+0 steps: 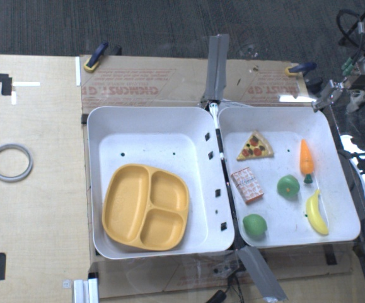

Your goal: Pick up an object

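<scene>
At the right bin's [333,145] far right corner, you had the pincer [331,95] among cables; whether it was apart or together you could not tell. In that bin lay a carrot [306,157], banana [317,213], pizza slice [255,146], box [247,185] and two green fruits [288,187]. The left bin [106,131] held a yellow tray [147,206].

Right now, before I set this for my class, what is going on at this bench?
Nothing is being handled at this moment. Two white bins sit side by side. The left bin holds a yellow divided plate. The right bin holds toy food, all lying loose: a pizza slice, a carrot, a small red box, two green round fruits and a banana. No object has been picked up yet.
</scene>
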{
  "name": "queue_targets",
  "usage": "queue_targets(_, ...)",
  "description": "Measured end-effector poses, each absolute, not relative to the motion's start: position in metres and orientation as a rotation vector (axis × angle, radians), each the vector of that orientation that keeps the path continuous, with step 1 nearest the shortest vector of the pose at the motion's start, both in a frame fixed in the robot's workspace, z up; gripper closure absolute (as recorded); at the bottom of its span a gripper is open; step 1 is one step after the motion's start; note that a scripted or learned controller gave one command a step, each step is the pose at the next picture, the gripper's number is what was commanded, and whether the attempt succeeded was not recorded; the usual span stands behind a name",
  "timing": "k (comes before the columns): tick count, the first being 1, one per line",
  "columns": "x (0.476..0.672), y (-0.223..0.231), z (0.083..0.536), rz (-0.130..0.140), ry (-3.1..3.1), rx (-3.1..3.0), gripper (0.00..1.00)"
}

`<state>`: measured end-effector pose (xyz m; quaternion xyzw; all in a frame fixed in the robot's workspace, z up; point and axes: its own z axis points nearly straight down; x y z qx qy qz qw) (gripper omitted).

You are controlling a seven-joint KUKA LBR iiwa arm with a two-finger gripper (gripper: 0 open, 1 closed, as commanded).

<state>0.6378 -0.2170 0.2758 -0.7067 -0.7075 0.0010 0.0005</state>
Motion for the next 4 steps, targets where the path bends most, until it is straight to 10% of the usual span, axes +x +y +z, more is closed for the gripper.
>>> queue_targets(1,0.647,-0.222,0.184,0.003,-2.284,-2.157,0.00)
queue_targets(2,0.609,-0.216,0.098,-0.005,-2.374,-2.043,0.00)
queue_targets(3,0.610,-0.218,0.108,-0.003,-2.377,-2.050,1.00)
queue_targets(4,0.612,-0.162,0.205,0.001,-2.379,-2.053,1.00)
